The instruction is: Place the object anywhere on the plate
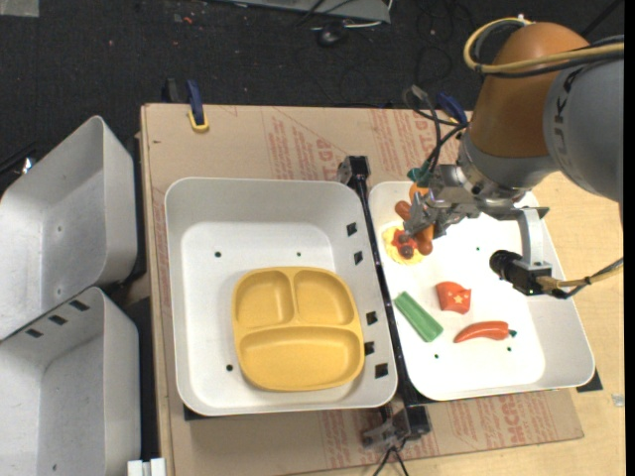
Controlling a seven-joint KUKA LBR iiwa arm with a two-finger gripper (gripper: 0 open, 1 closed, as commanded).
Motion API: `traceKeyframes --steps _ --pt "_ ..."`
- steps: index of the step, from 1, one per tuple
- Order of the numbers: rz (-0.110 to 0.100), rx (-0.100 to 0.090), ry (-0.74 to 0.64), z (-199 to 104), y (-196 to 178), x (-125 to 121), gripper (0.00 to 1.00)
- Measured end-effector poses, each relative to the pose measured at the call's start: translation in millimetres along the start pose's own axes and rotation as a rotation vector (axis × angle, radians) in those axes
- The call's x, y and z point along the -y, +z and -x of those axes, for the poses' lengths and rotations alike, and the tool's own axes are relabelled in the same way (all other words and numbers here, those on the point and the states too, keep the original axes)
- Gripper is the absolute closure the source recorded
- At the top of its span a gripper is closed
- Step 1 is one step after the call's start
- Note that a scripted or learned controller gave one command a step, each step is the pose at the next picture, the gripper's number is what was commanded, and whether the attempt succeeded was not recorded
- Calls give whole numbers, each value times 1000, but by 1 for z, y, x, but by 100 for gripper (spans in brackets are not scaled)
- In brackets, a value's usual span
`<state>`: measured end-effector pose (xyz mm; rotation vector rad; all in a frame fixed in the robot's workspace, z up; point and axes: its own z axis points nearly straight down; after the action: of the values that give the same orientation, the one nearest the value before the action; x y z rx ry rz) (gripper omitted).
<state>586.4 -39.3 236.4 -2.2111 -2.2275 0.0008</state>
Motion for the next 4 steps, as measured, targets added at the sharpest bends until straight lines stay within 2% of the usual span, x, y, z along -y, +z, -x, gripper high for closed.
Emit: traceKeyframes --steps 1,3,4 --pt "0 -1 -1 -62 9 3 100" --pt "4 1 -1 -171 -7 8 100" --pt "1 3 4 -185 -5 12 100"
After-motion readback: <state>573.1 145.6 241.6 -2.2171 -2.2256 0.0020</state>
